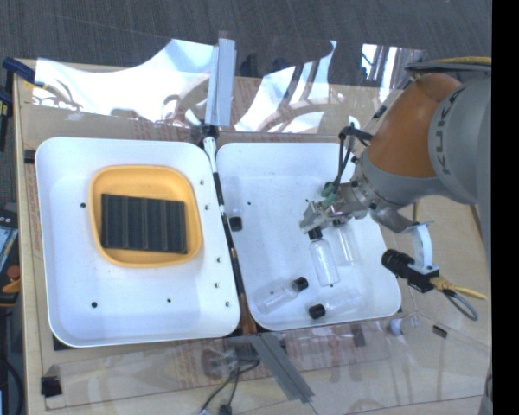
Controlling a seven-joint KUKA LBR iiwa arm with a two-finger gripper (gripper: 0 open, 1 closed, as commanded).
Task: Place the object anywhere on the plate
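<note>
A yellow plate (144, 182) with a dark ridged centre lies in the left bin (60, 309). Three clear plastic bottles lie in the right bin (268, 180). One bottle (326, 262) lies lengthwise just below my gripper (318, 221), and it seems to touch the tool's lower end. A second bottle (279, 295) with a black cap lies near the front edge. The third bottle (339, 304), also black-capped, lies at the front right. My gripper hangs low over the right bin's middle right, well away from the plate.
A small black piece (234, 223) sits by the ridge between the two bins. The grey arm with its orange band (415, 137) covers the right bin's far right side. Cables and a black fitting (406, 268) hang past the bin's right rim.
</note>
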